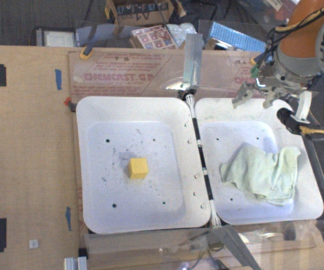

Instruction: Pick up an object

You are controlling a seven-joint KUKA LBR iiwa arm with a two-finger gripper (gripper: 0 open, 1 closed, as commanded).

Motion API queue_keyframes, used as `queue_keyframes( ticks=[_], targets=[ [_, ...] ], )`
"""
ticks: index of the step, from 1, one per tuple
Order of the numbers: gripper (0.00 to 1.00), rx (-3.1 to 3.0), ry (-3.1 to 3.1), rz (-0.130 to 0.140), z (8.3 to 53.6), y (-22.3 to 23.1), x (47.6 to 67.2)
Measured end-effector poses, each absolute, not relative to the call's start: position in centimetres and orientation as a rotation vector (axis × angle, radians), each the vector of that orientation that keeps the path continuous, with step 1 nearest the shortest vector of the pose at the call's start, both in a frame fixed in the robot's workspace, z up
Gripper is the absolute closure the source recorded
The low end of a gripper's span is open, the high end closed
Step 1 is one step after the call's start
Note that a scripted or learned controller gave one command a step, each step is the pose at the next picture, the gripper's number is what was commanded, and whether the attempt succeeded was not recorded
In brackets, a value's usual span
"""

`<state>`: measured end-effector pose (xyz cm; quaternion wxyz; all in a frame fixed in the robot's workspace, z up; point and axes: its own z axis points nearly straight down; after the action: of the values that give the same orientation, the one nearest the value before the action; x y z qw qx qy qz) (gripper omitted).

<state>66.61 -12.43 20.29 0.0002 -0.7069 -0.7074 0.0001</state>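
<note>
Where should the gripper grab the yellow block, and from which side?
Probably straight down from above, closing on two opposite side faces of the block. It is a small cube lying flat near the middle of the left bin, apart from the walls, so the fingers have room on every side. It sits slightly turned, so align with its faces.

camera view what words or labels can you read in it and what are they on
"CHEMCAST GP", roughly, in red print on the brown protective sheet lying behind the two bins; the letters are blurred, so the reading is uncertain.
Smaller red print on the same sheet, nearer the right bin: too blurred to read.
Patterned red box behind the bench: print too small to read.
Blue packet beside it: nothing legible.
Yellow block and cloth: no text.
</note>
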Motion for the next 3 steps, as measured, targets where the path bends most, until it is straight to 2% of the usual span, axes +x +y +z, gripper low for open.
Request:
queue_keyframes(
  ticks=[1, 2, 3],
  targets=[
    [0.00, -2.019, -2.406, 0.000, 13.2, -13.0, 66.7],
    [0.00, -1.666, -2.667, -0.004, 8.7, -12.8, 62.9],
    [0.00, -1.282, -2.877, -0.005, 8.8, -12.7, 58.7]
  ],
)
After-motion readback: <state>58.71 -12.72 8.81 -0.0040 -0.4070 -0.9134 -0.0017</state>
